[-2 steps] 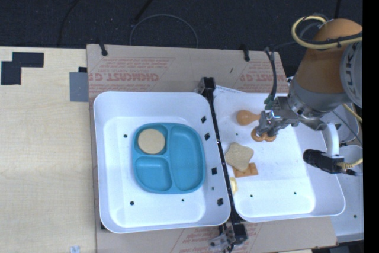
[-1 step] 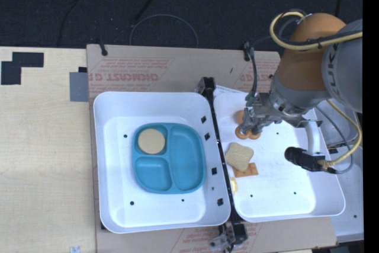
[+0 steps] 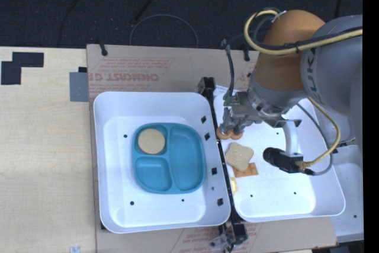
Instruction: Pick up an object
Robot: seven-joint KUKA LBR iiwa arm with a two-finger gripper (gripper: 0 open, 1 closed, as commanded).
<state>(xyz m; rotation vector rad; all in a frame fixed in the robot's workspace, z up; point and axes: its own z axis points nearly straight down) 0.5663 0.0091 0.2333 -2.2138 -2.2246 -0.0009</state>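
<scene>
Bread slice (image 3: 239, 156) lies in the right bin (image 3: 296, 201), near its left wall, with an orange cracker-like piece (image 3: 249, 170) just under its 5 o'clock edge. From my gripper (image 3: 228, 127) the slice sits at about 5 o'clock — close, not touching. A small brown round item (image 3: 224, 133) sits right at the fingertips; whether they're clamped on it or spread, I cannot tell. I judge the next move as a short shift toward 5 o'clock. Over in the left bin (image 3: 112, 127), a blue tray (image 3: 172, 160) holds a tan disc (image 3: 150, 140).
</scene>
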